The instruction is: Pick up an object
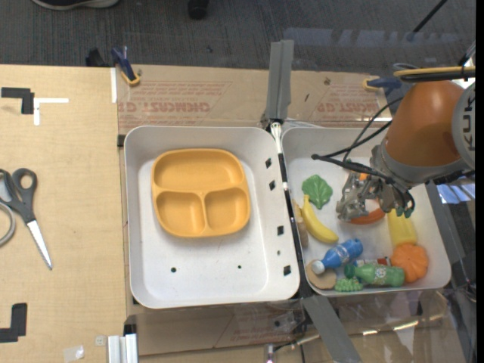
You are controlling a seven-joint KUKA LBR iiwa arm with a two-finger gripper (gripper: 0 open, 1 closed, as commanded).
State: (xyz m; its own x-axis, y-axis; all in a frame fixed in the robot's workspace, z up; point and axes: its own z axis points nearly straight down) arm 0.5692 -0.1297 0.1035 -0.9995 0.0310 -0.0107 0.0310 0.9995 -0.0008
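Orange plastic catches your eye first: a divided tray [201,192] sits in the left bin [136,225]. Your arm [427,131] reaches in from the right, and its gripper [361,203] hangs low in the right bin [442,274], right over a red-orange piece [369,218]. Whether anything sits between the fingers, you cannot tell. Around it you see a green leafy toy [318,190], a banana [317,224], a yellow block [402,230], an orange pumpkin-like toy [410,260], a blue bottle [339,256] and a green bottle [380,275] lying near the front wall. Scissors [29,210] lie on the bench, well left.
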